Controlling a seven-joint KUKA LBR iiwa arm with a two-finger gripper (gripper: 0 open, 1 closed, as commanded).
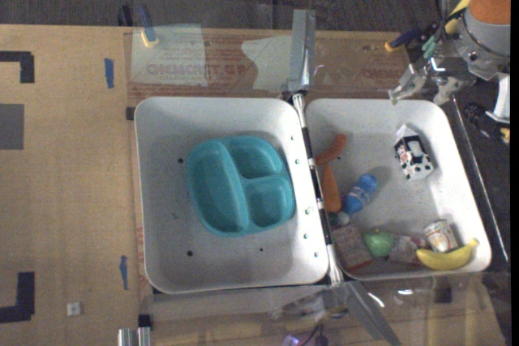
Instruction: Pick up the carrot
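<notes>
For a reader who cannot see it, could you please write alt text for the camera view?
An orange carrot lies at the left side of the right white bin among a bottle, banana and carton; the gripper hovers above that bin's far edge. The left bin holds a teal divided tray.

Orange carrot (330,173), teal tray (240,184), yellow banana (445,255) (white bins (162,134))

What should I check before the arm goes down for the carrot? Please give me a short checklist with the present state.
1. Carrot lies in the right bin: ok.
2. Carrot top is uncovered: ok.
3. Room beside the carrot: not ok, the orange hot dog touches its upper end and the blue bottle lies close on its right.
4. Gripper is above the carrot: not ok, it hangs over the bin's far edge.
5. Jaws open: cannot tell.
</notes>
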